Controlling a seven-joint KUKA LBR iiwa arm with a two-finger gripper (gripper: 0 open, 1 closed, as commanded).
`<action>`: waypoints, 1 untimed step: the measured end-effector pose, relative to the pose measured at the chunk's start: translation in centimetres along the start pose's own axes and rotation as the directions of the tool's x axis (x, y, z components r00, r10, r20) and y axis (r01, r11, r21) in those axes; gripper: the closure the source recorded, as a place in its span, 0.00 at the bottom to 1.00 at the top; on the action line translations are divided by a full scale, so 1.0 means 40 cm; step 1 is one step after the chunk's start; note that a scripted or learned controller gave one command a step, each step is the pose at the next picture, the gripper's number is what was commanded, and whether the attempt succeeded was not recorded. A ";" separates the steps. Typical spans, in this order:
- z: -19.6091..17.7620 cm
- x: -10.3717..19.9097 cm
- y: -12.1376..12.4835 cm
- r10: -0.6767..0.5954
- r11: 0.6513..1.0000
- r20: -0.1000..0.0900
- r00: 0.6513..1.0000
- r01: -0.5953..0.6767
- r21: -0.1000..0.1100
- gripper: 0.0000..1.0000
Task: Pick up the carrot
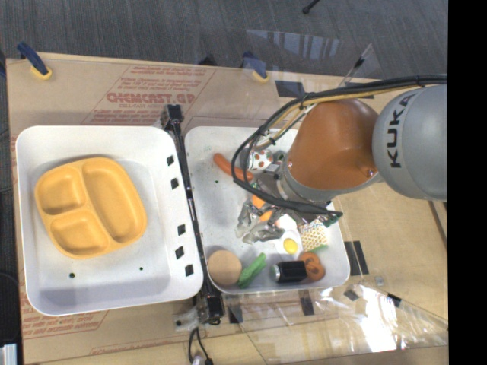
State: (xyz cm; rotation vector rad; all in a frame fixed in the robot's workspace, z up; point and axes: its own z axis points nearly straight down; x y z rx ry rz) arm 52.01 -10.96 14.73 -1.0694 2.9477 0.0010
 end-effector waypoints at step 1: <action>-0.116 -0.032 0.119 0.163 0.987 0.001 0.987 -0.163 0.002 1.00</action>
